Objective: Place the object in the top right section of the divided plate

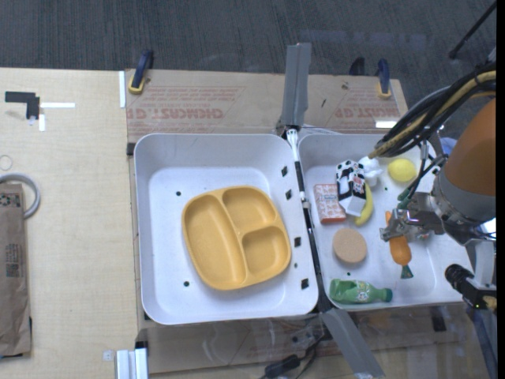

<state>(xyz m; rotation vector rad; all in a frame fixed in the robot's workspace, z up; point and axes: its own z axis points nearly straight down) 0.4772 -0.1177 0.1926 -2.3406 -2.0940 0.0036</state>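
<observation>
A yellow divided plate [207, 247] lies in the left bin [155, 212], turned at a slant, with nothing in its three sections. Its top right section [248, 206] is the smaller one nearest the bins' shared wall. My gripper [400, 229] is down inside the right bin [430, 279], directly over the upper end of an orange carrot [402, 253] that lies on the bin floor. The wrist hides how the gripper meets the carrot.
The right bin also holds a red box [327, 202], a black-and-white toy [349, 178], a banana [366, 204], a yellow lemon [402, 170], a tan round disc [349, 245] and a green bottle [359, 292]. Cables hang above the bin's right side.
</observation>
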